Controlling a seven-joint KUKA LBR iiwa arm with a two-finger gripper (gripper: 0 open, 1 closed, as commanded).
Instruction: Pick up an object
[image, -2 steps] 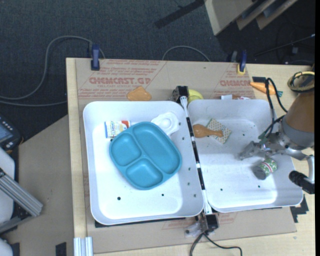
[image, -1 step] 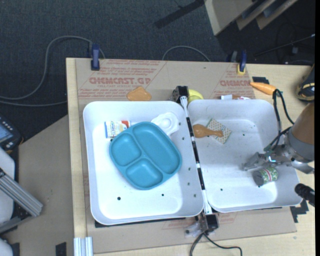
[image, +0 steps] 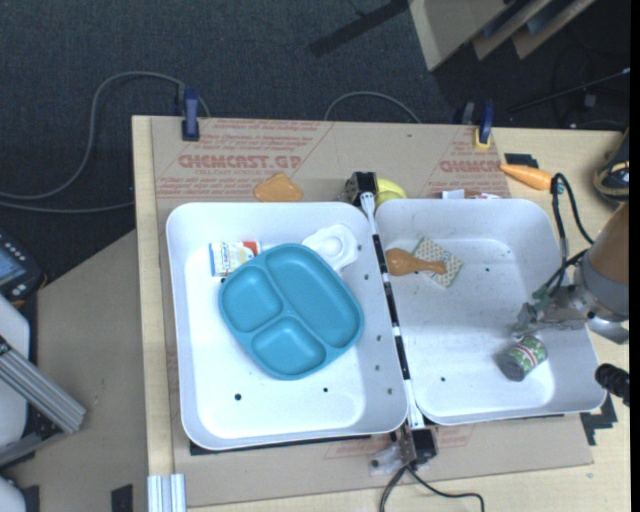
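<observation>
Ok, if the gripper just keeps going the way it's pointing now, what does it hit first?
Most likely the small can lying on its side in the right bin. The gripper sits just above it in the picture, pointing down towards it. How much height separates them is unclear from this slanted view.

The bench (image: 160, 300) carries two white bins side by side, left bin (image: 190, 330) and right bin (image: 480, 395). An orange piece (image: 277, 188) lies behind the left bin.
</observation>
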